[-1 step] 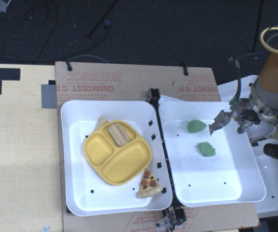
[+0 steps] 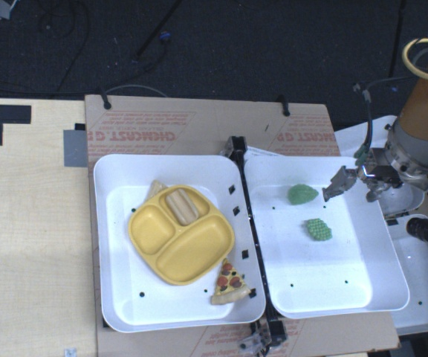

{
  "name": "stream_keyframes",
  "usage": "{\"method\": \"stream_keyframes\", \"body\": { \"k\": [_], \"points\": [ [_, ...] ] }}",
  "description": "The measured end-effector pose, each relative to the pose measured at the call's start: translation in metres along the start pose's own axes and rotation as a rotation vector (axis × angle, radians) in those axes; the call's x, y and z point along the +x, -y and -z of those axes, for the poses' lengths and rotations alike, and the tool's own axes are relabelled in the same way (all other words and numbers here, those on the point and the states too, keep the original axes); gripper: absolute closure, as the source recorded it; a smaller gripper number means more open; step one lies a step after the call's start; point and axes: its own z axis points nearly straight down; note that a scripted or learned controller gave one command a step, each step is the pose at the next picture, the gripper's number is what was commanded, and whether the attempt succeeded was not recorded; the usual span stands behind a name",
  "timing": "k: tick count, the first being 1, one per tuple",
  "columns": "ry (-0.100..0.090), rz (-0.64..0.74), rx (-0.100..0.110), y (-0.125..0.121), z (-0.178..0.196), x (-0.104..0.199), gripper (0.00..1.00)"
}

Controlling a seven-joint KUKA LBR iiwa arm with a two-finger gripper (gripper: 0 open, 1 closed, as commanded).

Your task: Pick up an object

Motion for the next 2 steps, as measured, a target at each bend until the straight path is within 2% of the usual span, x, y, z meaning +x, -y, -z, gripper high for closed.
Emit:
{"method": "stream_keyframes", "body": {
  "k": [2],
  "points": [
    [-0.002,-0.001,0.004,-0.010,-0.109,0.003,0.00]
  ]
}}
